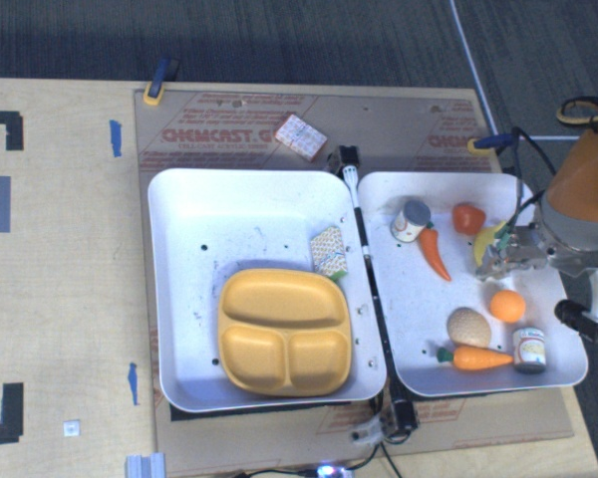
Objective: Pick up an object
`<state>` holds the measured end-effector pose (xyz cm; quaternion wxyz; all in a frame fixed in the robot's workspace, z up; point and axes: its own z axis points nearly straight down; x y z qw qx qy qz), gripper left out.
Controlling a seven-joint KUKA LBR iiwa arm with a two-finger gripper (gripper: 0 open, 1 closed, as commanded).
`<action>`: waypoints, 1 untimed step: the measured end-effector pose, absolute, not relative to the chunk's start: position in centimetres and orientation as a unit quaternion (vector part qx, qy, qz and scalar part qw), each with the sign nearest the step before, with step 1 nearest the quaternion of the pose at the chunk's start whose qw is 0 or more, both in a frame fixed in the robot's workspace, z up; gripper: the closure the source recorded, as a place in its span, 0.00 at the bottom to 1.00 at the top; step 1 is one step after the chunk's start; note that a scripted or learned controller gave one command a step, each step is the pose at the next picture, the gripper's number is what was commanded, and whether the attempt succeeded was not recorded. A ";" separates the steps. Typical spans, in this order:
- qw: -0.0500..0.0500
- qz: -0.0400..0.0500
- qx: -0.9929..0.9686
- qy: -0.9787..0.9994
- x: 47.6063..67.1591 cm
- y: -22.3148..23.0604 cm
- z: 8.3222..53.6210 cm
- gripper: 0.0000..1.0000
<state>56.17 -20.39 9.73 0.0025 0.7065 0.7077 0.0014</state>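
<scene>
Dark carpet borders a pale bench that bears a left bin (179,267) and a right bin (409,357), both shallow and white, on a cardboard sheet. The gripper (505,254) hangs low over the right bin near its far right wall; whether its fingers are open or closed, and whether they hold anything, cannot be determined at this resolution.

Nearest candidates:
- A yellow-green item (493,237) lies at or under the fingertips, partly hidden; its shape is unclear.
- An orange ball (507,307) lies just in front of the gripper, toward the camera. Round, so no grasp axis applies.
- A red tomato-like object (468,218) lies just to the gripper's far left side in the view.

A long carrot (435,253) lies further left, its axis slanted.
</scene>
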 end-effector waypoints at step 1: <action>0.001 0.001 0.706 0.708 63.6 -15.2 8.6 1.00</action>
